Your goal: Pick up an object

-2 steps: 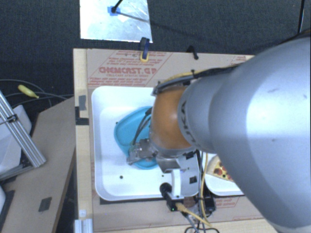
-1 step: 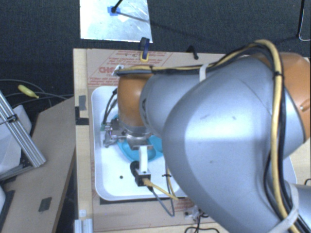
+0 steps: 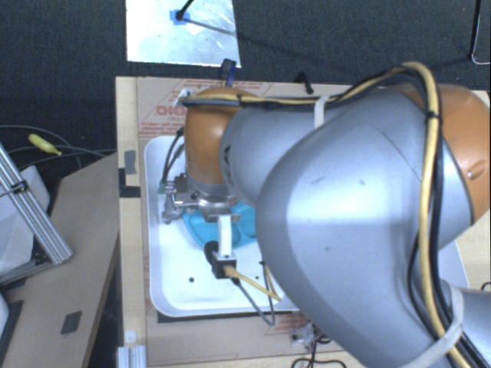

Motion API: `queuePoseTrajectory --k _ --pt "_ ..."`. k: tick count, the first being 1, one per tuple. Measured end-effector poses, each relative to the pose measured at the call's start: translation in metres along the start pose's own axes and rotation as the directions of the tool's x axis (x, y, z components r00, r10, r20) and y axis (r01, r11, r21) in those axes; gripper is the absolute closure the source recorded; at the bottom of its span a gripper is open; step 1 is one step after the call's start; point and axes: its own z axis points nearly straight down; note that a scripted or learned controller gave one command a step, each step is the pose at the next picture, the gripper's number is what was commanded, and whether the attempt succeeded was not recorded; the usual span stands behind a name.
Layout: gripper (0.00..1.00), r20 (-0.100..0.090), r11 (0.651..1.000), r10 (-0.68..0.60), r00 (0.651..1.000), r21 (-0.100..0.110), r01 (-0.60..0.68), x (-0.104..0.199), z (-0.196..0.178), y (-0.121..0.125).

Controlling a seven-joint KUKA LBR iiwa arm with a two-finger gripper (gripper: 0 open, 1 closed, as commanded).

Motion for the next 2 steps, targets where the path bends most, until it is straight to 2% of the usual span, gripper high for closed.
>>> queuePoseTrajectory --k 1,2 --pt "0.0 -0.008 0.997 0.006 1.0 0.072 -0.005 -0.011 0.005 0.046" --pt "0.0 -0.002 1.0 -0.005 1.0 -0.02 0.005 -0.044 -0.021 0.073"
